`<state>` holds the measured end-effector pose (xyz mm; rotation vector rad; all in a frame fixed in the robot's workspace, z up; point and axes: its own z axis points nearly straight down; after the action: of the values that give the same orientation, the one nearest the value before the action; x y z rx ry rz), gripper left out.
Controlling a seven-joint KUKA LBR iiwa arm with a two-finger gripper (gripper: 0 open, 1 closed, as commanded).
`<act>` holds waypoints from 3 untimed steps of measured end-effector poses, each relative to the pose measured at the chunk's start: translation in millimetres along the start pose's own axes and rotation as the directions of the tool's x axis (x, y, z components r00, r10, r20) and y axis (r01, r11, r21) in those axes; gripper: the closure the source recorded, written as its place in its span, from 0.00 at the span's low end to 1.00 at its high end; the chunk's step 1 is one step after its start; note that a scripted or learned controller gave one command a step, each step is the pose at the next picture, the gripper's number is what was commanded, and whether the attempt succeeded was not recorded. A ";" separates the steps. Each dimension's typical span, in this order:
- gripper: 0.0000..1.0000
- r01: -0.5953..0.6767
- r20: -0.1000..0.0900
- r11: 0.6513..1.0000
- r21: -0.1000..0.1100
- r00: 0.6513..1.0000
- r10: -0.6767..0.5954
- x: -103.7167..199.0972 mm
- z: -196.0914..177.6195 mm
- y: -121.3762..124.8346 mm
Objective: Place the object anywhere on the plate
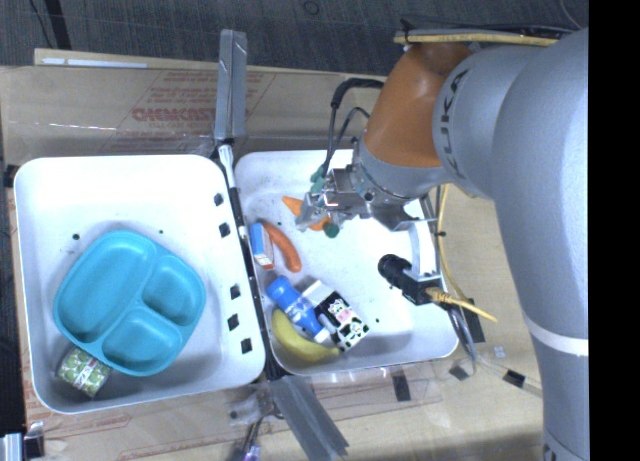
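End effector (pixel 322 211) low over the upper part of the right bin (pixel 425 334).
Whether it was open or gripped anything could not be told. An orange carrot-like piece (pixel 293 205) lay just beside it; a sausage (pixel 284 246), blue bottle (pixel 295 305), banana (pixel 300 346) and cow-print carton (pixel 343 320) lay nearby. The blue plate (pixel 128 299) sat in the left bin (pixel 60 179).

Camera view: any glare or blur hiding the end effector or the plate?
Camera view: the blue plate is sharp and evenly lit; the white bin reads bright, without washout; the end effector is small and cluttered with cables, with soft shadow beneath; its state is unreadable.
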<state>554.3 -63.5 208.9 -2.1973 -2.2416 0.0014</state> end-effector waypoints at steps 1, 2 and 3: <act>1.00 0.151 0.000 0.989 0.002 0.989 -0.151 66.4 -19.6 -54.9; 1.00 0.219 0.001 0.976 0.003 0.976 -0.219 126.3 -19.6 -68.3; 1.00 0.258 0.002 0.966 0.004 0.966 -0.258 187.2 23.0 -75.3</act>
<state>475.3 122.2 186.3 -1.8863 -2.5075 0.0075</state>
